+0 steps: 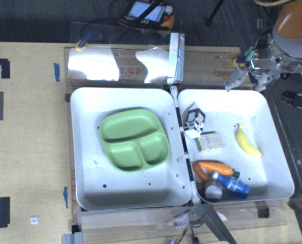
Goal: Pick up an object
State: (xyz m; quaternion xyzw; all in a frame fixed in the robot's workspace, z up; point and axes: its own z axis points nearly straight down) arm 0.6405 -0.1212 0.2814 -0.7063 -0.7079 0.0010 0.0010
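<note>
Lying nearest, bunched in the near-left corner of the right bin [272, 136]: a blue bottle [233, 184], a carrot [215, 168] just behind and touching it, and a grey rounded piece [213, 190] against the bottle's cap end. Crowding together there, probably making a clean grab awkward with neighbours pressing on both sides.

Resting a little farther in, near the divider: a small patterned packet [210, 142], flat on the floor, and behind it a black-and-white item [194, 120], too small to identify. Sitting apart toward the right wall: a banana [247, 141], clear all round, likely the easiest candidate for the pick.

Occupying the middle of the left bin [85, 136]: a green divided plate [134, 138], broad and shallow, seemingly hard to pinch with two fingers.

Hovering farthest back, above the far rim of the right bin at its right corner: the claw [253, 78], fingers spread apart, clamping nothing. Hanging off to the side of every object, well apart from the banana; not yet committing to any target, judging from its position. Task apparently at its start, everything lying untouched in the bins on the bench [29, 136].
</note>
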